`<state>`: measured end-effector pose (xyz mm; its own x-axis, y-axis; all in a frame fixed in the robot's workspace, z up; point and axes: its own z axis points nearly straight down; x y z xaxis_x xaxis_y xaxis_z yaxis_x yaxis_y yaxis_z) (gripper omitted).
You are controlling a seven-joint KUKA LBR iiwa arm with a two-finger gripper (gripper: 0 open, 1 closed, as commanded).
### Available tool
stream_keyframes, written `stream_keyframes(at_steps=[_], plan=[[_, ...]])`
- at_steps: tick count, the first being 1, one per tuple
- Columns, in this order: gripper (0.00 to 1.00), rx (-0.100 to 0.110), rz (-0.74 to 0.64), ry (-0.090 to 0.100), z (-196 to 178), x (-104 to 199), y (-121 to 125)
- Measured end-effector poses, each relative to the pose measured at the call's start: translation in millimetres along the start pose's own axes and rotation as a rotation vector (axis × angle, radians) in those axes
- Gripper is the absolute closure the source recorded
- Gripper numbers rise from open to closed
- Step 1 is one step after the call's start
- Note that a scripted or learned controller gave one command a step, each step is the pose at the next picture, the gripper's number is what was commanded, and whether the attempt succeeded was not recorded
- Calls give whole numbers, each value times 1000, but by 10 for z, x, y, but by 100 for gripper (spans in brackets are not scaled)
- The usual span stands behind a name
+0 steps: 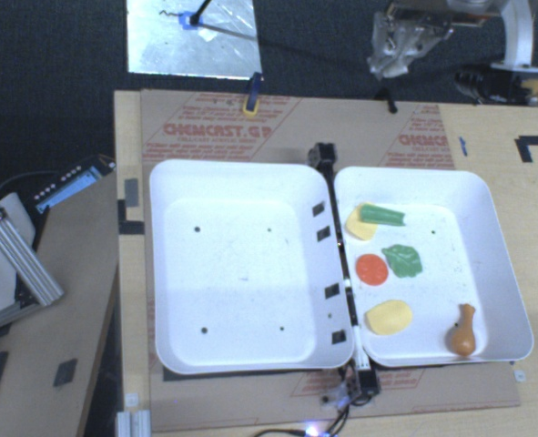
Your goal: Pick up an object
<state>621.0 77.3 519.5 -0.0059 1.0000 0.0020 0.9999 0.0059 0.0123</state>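
You see a red disc [371, 269] in the right bin [501, 244], green leaf [402, 259] touching it. Yellow piece [389, 317] lies below. The jaws [389, 62]: you cannot tell.

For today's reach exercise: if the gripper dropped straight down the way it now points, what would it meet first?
Probably the brown cardboard sheet behind the right bin, not the bin's toys. The gripper hangs beyond the bins; depth is uncertain.

Both bins, left bin [237, 262] and right bin [487, 244]: smooth white plastic, faint sheen. Cardboard sheet [287, 126] beneath: matt brown, red print. Metal plate [191, 25]: shiny, reflective. Orange disc [371, 269]: matt. Pear-shaped piece [462, 331]: slightly glossy brown.
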Motion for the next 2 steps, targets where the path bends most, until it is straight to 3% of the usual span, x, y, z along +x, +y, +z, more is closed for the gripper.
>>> stream_keyframes(at_steps=[2], plan=[[100,11,-1,0,-178,226,-1201]])
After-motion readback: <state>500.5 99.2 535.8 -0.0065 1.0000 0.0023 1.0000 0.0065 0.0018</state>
